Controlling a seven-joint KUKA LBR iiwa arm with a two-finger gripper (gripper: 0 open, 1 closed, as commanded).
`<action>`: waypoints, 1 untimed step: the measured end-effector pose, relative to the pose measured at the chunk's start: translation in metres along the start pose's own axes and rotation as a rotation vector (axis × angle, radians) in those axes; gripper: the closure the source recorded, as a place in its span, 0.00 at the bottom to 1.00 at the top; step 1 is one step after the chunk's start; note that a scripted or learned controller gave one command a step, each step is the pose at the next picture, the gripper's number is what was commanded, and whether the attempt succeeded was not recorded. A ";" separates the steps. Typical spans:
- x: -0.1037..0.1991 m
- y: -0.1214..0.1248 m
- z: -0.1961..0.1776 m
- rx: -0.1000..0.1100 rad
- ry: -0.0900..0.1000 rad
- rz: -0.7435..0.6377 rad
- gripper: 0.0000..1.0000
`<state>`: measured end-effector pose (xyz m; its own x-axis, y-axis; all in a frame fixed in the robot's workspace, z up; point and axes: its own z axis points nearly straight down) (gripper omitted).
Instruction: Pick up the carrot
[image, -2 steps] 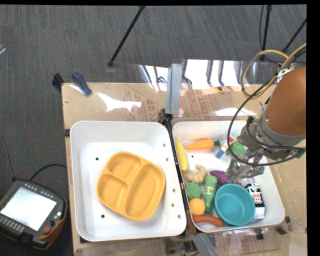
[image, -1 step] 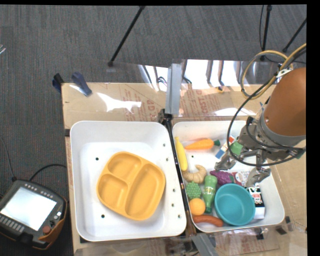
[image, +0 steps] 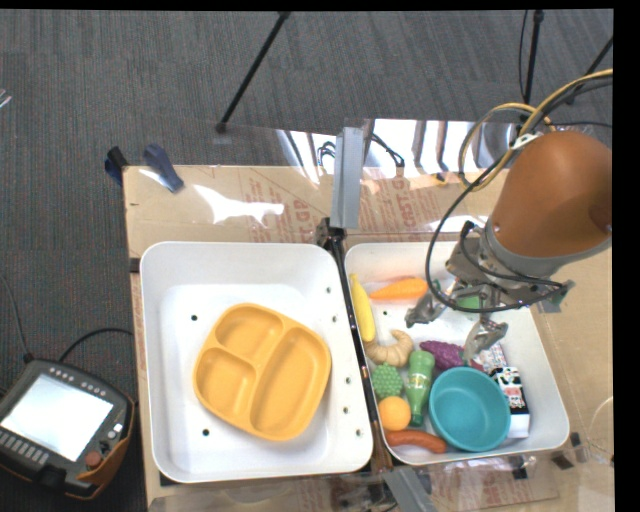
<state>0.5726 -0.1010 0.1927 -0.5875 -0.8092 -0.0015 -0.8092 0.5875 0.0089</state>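
1. The left bin (image: 160, 300) carries a yellow divided plate (image: 263, 371), lying near its middle. Nothing for me there.
2. Along the left wall of the right bin (image: 555, 395) lies a corn cob (image: 361, 308), and below it a croissant (image: 391, 348), a green bumpy fruit (image: 386, 380), an orange (image: 394, 412) and a sausage (image: 417, 440) at the front edge.
3. The carrot (image: 399, 290) lies flat near the far left corner of the right bin, its length running left to right, close beside the top of the corn cob.
4. I judge it a light, hard plastic toy: smooth, slippery, and tapered, so it may squirt out toward the thin end. I would close across its width at the thicker middle.
5. My gripper (image: 462, 322) hangs just right of the carrot and a little nearer the front; my fingers (image: 487, 337) are spread apart with nothing between them.
6. Further right sit a purple vegetable (image: 441, 353), a teal bowl (image: 469, 408) and a small carton (image: 511, 390).
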 end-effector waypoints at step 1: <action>-0.037 -0.040 0.089 -0.003 0.001 -0.076 0.00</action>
<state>0.6258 -0.0944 0.1035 -0.5240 -0.8517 -0.0014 -0.8517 0.5239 0.0118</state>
